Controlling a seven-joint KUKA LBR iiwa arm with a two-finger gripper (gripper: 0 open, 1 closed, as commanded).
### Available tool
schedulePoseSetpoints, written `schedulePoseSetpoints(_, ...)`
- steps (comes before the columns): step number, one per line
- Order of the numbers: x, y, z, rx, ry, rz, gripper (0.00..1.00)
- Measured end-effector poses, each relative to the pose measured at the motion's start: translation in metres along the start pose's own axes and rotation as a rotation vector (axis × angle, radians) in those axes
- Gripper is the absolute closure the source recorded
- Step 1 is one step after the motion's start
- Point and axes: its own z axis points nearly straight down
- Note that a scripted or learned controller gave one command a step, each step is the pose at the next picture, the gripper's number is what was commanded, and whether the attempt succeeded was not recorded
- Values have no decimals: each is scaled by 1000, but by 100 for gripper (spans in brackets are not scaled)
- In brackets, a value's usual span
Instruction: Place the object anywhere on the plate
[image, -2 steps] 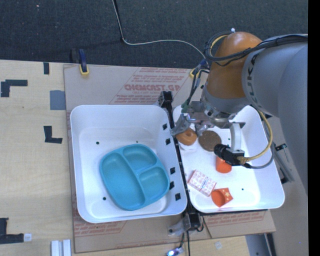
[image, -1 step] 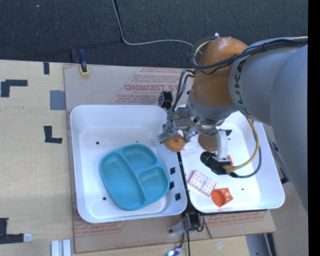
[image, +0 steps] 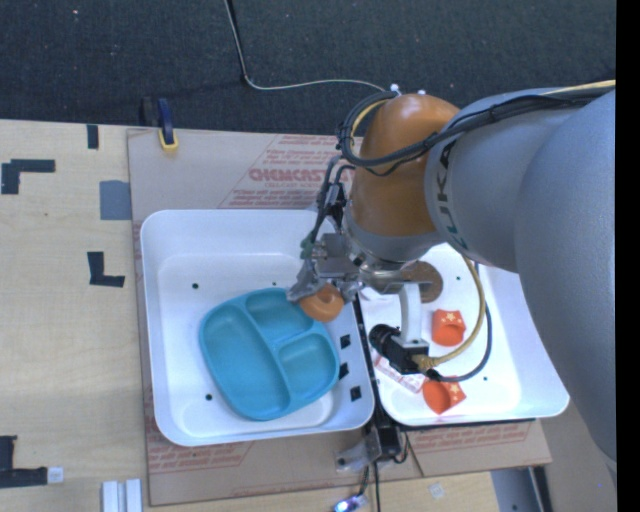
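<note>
A blue divided plate (image: 268, 352) lies tilted in the left white bin (image: 170, 300). My gripper (image: 322, 290) hangs over the plate's upper right corner, close to the wall between the two bins. A small rounded orange-brown object (image: 322, 304) sits between its fingertips, just above the plate's rim, and the fingers are shut on it. The arm's orange band and grey body hide the upper part of the right bin.
The right bin (image: 530, 400) holds two orange-red pieces (image: 448, 325) (image: 443, 395) and a brown thing (image: 432, 286) partly hidden by the wrist. Cardboard lies under both bins. A blue clamp (image: 166, 128) stands at the bench's back left.
</note>
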Motion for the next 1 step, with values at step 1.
schedulePoseSetpoints(1,-3,1,0,-1,-1,3,0)
